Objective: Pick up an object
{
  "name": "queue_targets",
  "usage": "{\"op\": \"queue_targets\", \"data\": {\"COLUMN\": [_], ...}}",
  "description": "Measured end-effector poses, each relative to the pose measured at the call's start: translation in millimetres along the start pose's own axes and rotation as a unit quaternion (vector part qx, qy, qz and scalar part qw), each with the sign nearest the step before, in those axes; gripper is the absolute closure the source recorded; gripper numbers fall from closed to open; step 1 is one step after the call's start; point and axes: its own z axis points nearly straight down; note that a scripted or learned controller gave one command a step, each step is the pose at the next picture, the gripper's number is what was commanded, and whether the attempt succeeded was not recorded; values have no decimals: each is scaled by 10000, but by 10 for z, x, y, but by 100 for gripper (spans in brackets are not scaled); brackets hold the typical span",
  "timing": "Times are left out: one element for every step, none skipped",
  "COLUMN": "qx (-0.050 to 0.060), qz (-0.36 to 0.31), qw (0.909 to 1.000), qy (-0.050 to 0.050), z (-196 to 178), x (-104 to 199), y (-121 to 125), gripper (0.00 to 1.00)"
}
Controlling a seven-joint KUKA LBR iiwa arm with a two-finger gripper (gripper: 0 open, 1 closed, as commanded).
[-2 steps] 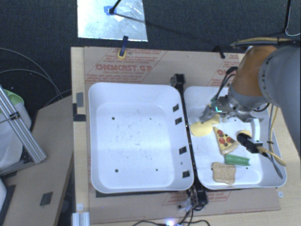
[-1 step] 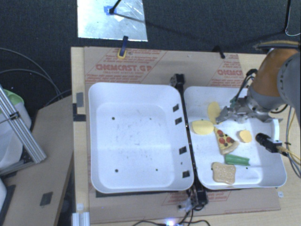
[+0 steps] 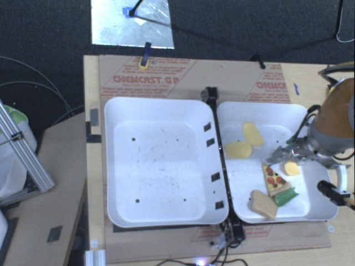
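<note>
Pincer [image 3: 280, 157] hovers low in the right bin [image 3: 233, 115] by the small yellow piece [image 3: 292, 169]; can't tell its state; next it needs lining up and closing.

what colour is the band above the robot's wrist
Orange, seen in the camera view at the right edge above the right bin.

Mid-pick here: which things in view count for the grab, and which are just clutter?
For the job: tool; right bin holding two yellow chips, small yellow piece, pizza slice, tan bread piece.

Lying about: left bin; foil sheet; yellow clamp.
</note>
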Motion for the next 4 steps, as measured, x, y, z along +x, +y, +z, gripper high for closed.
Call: {"op": "queue_targets", "data": {"qx": [4,-33,-26,-58], "qz": [-5,-82,-41,-85], "qw": [10000,10000,10000,9999], "qy": [8,15,4,18], "z": [2,-17,-123,-1054], "x": [-35,757,697,1483], "y": [-678,-127,-150,-153], "gripper": [0,0,100,100]}}
